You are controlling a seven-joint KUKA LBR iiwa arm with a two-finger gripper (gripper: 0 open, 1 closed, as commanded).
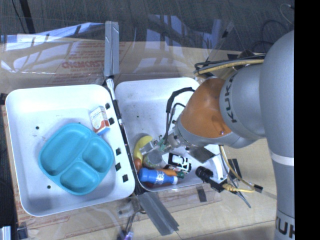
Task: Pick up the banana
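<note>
In right bin | gripper over banana, partly hidden | grip state unclear

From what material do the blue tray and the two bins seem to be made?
The blue tray looks like moulded plastic, matt: even colour, rounded compartments, soft sheen. The left bin and the right bin look like glossy white plastic, perhaps enamelled metal: smooth walls showing pale reflections.

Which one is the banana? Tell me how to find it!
Look in the right white bin, near its left wall. The banana lies just left of the gripper, above a blue bottle. It is the only curved yellow thing there.
</note>
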